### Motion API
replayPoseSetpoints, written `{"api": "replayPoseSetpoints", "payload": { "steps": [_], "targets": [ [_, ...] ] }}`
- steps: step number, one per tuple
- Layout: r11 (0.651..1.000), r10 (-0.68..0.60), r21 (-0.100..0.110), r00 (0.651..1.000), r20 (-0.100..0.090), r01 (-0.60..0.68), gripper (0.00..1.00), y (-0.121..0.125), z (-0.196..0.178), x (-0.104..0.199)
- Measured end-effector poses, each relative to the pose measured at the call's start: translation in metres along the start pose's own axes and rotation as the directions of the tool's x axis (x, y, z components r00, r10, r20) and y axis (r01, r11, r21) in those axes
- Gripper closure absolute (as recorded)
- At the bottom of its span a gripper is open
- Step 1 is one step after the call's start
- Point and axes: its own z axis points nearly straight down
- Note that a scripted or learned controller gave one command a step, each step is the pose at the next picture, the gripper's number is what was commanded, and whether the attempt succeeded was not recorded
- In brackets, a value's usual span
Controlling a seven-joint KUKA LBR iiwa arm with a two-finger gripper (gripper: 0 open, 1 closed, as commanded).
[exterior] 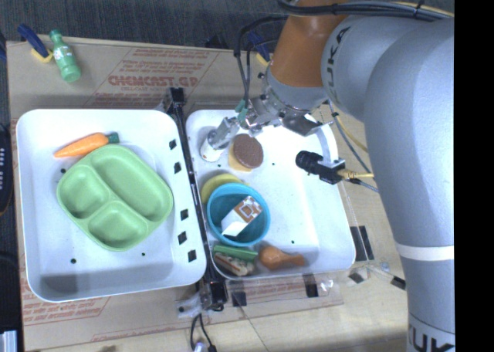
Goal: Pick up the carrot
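Note:
The carrot (82, 143), orange with a small green top, lies in the left bin (31, 211) near its far left, just above the green divided plate (114, 196). My gripper (218, 135) hangs over the far left corner of the right bin (332, 227), close to the divider between the bins. It is well to the right of the carrot, with the bin walls between them. A round brown disc (248, 152) lies right beside the gripper. Nothing shows in its grasp.
In the right bin, a blue bowl (238, 215) holds a small packet, with a yellow piece (218, 184) behind it. Green and orange toy foods (262, 256) lie at the near edge. A green bottle (65, 57) stands on the bench at the far left.

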Motion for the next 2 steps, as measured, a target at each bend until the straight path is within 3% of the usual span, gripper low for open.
{"api": "replayPoseSetpoints", "payload": {
  "steps": [1, 2],
  "targets": [
    [1.0, -0.031, -0.002, 1.0, 0.005, 0.031, 0.0, -0.007, 0.097, -0.036],
    [0.999, -0.038, 0.002, 0.999, 0.006, 0.038, 1.0, -0.007, 0.086, -0.036]
  ]
}}
